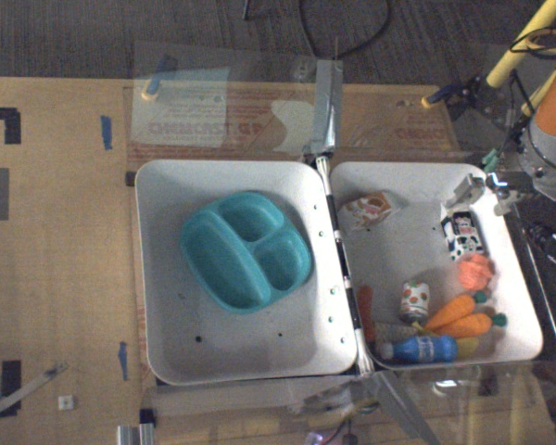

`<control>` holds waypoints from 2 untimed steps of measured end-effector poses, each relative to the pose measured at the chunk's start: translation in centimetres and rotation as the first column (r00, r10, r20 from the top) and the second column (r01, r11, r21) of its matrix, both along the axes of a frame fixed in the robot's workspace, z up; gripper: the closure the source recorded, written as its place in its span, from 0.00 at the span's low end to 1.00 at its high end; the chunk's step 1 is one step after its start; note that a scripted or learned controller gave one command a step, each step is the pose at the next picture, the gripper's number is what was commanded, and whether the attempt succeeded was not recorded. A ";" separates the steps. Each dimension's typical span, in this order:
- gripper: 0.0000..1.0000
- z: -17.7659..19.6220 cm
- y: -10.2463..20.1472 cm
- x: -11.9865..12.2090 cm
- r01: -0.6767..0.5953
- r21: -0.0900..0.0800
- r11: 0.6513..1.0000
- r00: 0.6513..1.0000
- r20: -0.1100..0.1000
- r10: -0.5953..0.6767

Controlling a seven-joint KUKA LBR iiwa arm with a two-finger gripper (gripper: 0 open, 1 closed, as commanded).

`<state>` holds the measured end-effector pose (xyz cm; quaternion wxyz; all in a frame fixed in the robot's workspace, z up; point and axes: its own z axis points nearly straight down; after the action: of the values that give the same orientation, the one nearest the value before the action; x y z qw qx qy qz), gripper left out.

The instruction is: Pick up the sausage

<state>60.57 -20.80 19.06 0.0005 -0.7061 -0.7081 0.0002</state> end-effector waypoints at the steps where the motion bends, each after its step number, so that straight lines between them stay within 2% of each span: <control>1: 0.00 -2.2 0.5 -6.4 0.001 0.000 1.000 1.000 0.000 -0.001; 2: 0.00 -10.2 3.2 -12.3 -0.001 -0.002 1.000 1.000 0.011 0.001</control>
<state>48.24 -17.61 8.85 -0.0039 -0.7056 -0.7086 -0.0029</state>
